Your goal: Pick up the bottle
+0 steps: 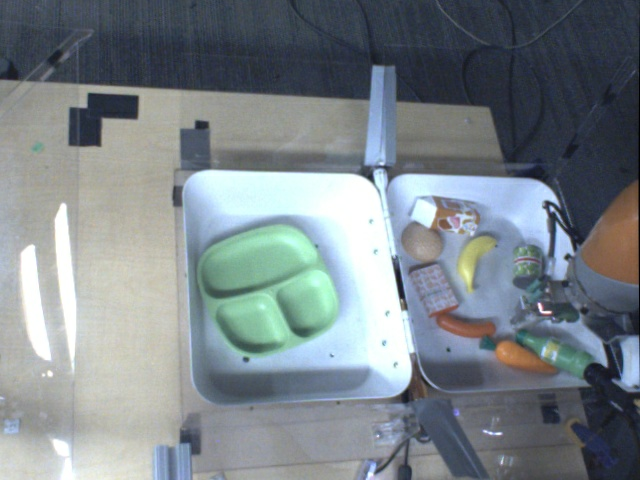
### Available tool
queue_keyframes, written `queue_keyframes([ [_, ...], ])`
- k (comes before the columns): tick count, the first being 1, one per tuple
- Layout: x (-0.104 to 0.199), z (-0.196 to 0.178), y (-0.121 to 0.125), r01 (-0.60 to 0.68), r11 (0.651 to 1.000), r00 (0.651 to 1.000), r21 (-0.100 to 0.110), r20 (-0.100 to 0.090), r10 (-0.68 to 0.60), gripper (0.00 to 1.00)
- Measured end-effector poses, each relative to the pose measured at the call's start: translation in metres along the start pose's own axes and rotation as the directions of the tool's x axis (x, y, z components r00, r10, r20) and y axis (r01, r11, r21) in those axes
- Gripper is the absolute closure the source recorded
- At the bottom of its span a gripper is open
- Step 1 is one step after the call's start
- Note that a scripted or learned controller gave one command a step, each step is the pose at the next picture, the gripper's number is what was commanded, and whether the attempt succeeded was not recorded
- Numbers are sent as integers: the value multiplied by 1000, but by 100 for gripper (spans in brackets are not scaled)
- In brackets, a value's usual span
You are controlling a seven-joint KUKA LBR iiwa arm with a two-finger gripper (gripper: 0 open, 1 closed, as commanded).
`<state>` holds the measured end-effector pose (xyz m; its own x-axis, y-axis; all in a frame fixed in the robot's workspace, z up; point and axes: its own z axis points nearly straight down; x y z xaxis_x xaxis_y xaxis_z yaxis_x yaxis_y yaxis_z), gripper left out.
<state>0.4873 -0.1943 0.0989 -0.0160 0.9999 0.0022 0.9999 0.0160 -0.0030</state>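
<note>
Just gripper (541,311) above bottle (558,352).

Fixed above the bench (120,298), looking down at a slant, far enough back to take in both white bins and the dark floor beyond. Faces the bench so that the gripper (545,308) sits near the right edge of frame, over the right bin (500,190). Places the left bin (270,190) well off to the gripper's left, with the metal divider post (382,108) up and left of it. Catches the orange band (615,238) just up and right of the gripper, cut by the frame edge.
</note>
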Motion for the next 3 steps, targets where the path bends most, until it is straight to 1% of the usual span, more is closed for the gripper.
queue_keyframes([
  [1,0,0,0,0,1000,1000,0,0,0,0],
  [2,1,-7,1,2,1000,1000,2,-1,-2,100],
  [3,51,-92,38,74,997,997,-2,2,-74,100],
])
